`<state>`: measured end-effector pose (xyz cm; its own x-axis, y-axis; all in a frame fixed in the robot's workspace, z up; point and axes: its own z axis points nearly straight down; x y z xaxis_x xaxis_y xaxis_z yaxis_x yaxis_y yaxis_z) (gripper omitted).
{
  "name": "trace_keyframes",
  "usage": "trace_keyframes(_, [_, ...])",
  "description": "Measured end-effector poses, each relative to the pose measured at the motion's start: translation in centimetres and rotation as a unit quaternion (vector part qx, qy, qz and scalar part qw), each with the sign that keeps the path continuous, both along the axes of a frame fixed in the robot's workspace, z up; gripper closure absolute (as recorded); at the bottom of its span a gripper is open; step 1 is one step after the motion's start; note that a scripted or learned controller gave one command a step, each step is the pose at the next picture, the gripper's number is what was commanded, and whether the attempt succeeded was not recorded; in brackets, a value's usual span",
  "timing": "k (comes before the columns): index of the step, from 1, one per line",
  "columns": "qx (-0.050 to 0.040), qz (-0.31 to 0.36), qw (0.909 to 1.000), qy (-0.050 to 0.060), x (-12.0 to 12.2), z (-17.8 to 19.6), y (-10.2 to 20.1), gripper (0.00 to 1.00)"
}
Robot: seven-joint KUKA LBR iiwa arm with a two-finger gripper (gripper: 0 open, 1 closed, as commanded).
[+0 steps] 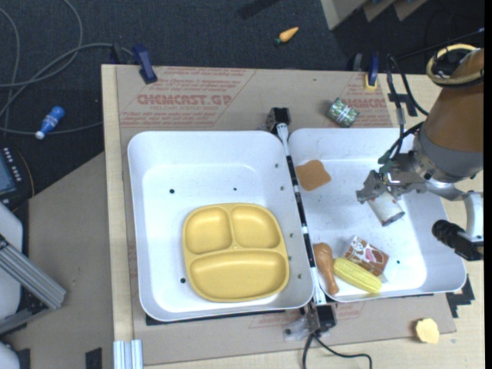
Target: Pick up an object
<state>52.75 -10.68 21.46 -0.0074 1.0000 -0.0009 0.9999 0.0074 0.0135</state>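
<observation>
Gripper [382, 198] over right bin [415, 156], grip state unclear. Corn [357, 275], sausage [325, 267], packet [367, 255] near edge; brown patch [313, 174] far-left. Tray [234, 250] in left bin [154, 206].

One fixed camera looks down at a slant from above the bench [115, 206], taking in both bins [154, 160].

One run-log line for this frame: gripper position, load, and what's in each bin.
gripper: over right bin, nothing visibly held | right bin: brown patty, hot dog, corn cob, packet | left bin: yellow divided plate
</observation>
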Motion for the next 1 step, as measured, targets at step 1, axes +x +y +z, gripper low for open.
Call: trace_keyframes(1, [0.0015, 0.000, 1.0000, 0.005, 2.45, -0.10, 6.25, 1.00])
